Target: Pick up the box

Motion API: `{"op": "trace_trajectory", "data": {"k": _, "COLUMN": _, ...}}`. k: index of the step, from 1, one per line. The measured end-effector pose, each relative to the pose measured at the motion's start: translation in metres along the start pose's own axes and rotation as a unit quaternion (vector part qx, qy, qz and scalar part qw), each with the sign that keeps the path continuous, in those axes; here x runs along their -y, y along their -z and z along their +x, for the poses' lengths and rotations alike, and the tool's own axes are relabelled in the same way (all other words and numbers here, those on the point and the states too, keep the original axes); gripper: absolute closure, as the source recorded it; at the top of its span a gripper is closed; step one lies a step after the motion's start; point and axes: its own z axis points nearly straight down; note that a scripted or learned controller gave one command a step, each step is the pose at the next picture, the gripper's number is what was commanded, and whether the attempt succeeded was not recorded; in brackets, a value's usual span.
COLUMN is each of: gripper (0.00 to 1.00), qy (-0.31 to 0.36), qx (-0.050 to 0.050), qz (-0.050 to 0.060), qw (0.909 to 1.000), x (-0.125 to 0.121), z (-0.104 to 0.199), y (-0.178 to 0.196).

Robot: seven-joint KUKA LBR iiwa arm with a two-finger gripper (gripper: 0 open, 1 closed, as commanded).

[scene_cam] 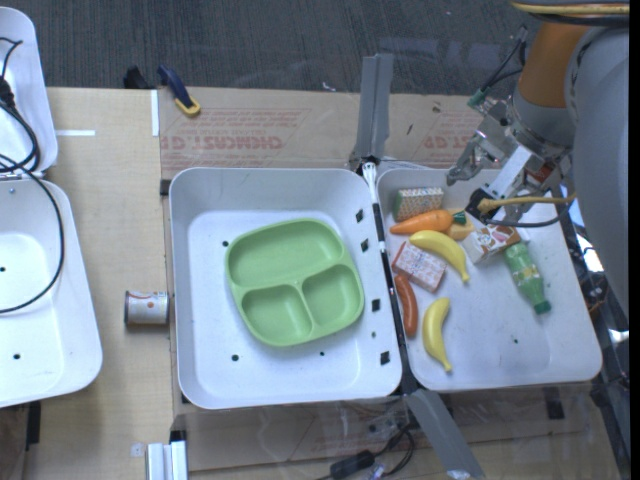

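A: The box [419, 265] lies in the right bin [520, 353], touching the upper banana [443, 251] on its left side.

B: And the claw [490, 173]?

A: Above that banana, carrying nothing; whether it's spread, I cannot tell. Probably placed for its descent.

- Box [418, 265]: small, flat, pink-red with white patches, lying face up, turned at a slant.
- Location: right bin, near its left wall, touching the yellow banana above it and just beside the red sausage-shaped item.
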Motion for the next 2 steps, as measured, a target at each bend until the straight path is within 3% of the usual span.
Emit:
{"op": "trace_trajectory", "data": {"k": 1, "gripper": 0.00, "qy": -0.048, "qx": 0.000, "qz": 0.002, "qw": 0.9988, "x": -0.024, "z": -0.049, "y": -0.106}}
{"op": "trace_trajectory", "data": {"k": 2, "gripper": 0.00, "qy": -0.060, "qx": 0.000, "qz": 0.002, "qw": 0.9982, "x": -0.015, "z": -0.075, "y": -0.160}}
